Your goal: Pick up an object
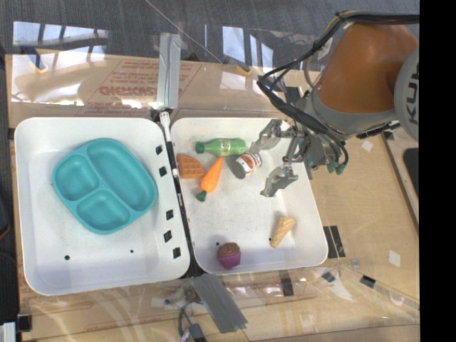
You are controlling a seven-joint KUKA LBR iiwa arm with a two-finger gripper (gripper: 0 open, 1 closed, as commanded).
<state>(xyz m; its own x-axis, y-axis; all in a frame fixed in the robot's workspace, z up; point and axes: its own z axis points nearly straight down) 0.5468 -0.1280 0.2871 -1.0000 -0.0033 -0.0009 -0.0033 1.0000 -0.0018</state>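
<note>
A: Can (246,164) is lying in the right bin (308,191), just beside the green bottle (221,147) and carrot (211,177).
B: Yep, tool (273,157) is hanging over it, fingers spread wide, gripping nothing.

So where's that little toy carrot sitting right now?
The carrot lies in the right bin, near its upper left corner, tilted. It sits just right of the waffle and below the green bottle.
</note>
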